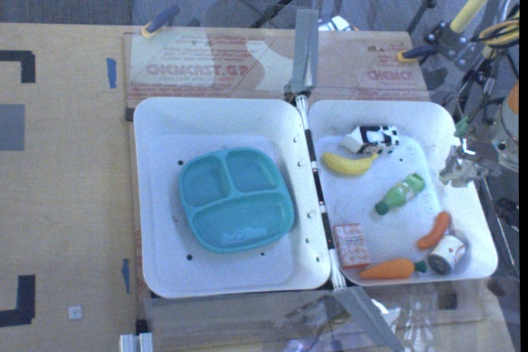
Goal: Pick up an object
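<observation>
White plastic is what we are looking down on: two shallow bins sitting side by side on the tabletop. The left white bin [157,177] is carrying a teal three-compartment plate [238,199]. The right white bin [412,115] is holding the candidates for picking: a yellow toy banana [346,164] toward the far left, a black-and-white toy cow [371,137] touching it just beyond, a green plastic bottle [400,194] lying near the middle, a small pink-and-white carton [351,244] at the near left, an orange toy carrot [388,269] along the near wall, an orange-red sausage-shaped toy [435,230] and a small white-and-dark cylinder [446,253] at the near right.

We are seeing the metal gripper [462,167] hovering at the right bin's right rim, apart from every object, with nothing between its fingers; whether they are apart or together we cannot tell. We are judging the pick as not yet begun: choosing, descending, closing and lifting are all left.
</observation>
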`<move>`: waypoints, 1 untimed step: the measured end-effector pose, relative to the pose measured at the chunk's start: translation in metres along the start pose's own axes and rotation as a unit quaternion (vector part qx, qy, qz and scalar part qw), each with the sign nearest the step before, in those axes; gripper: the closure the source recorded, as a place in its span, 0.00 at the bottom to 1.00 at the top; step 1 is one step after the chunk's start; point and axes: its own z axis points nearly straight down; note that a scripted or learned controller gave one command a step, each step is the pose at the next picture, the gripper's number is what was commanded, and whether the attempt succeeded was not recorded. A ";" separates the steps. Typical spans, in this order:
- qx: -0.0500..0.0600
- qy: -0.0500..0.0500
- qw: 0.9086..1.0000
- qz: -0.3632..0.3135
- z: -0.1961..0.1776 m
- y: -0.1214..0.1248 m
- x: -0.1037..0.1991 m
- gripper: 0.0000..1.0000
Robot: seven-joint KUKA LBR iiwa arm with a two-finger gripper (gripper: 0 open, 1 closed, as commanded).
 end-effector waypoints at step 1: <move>0.001 0.000 0.963 0.270 0.014 0.031 0.071 1.00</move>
